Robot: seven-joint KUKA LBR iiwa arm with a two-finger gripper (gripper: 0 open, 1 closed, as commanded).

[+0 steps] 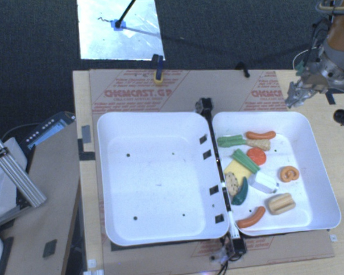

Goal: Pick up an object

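Hovering beyond the right bin (317,150), seemingly empty fingers (295,97) clear the hot dog (259,136).

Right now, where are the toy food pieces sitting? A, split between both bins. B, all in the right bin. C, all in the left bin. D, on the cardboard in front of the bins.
B: the sausage, the bread roll, the small ring and the other food pieces all lie inside the right bin, while the gripper is above that bin's far right corner.
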